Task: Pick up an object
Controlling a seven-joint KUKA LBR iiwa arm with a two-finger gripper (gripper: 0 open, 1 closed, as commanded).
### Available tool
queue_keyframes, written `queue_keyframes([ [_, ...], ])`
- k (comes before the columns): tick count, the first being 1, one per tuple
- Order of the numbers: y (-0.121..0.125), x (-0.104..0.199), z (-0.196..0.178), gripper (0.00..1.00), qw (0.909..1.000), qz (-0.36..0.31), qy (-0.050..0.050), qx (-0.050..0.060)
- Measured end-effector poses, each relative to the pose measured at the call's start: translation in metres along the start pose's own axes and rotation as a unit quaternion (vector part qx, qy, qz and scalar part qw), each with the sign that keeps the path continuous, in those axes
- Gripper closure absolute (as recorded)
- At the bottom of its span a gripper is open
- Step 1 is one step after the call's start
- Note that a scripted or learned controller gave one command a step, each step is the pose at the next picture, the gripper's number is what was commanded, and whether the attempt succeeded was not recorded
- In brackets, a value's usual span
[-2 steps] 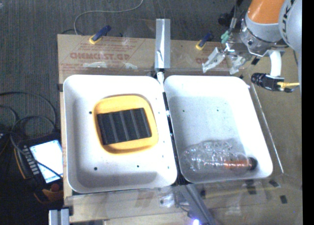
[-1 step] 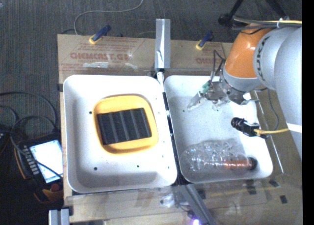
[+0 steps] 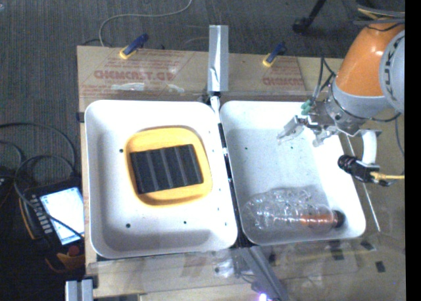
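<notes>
A clear crumpled plastic bottle (image 3: 289, 211) with a brown end and dark cap lies on its side along the front of the right bin (image 3: 263, 155). A yellow-framed block with a black ribbed top (image 3: 170, 165) lies flat in the middle of the left bin (image 3: 105, 162). My gripper (image 3: 304, 134) hangs over the right bin's back right part, well behind the bottle and apart from it. Its fingers are spread open with nothing between them. The arm's orange band (image 3: 365, 63) sits above it at the right.
A grey upright strip (image 3: 218, 56) stands at the back where the two bins meet. Two blue-and-yellow clamps (image 3: 133, 45) (image 3: 274, 54) hold the cardboard behind the bins. A black cable fitting (image 3: 352, 165) hangs by the right bin's right rim.
</notes>
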State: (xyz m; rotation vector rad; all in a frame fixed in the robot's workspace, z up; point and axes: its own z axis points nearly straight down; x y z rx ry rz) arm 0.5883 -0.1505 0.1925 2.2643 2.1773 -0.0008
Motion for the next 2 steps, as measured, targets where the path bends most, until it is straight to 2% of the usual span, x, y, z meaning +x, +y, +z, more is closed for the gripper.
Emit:
queue_keyframes([
  [1,-0.002,-0.037,-0.024,0.0,0.9998,-0.019,0.0,0.0],
  [2,-0.051,-0.065,-0.058,0.0,0.9999,-0.017,0.0,0.0],
])
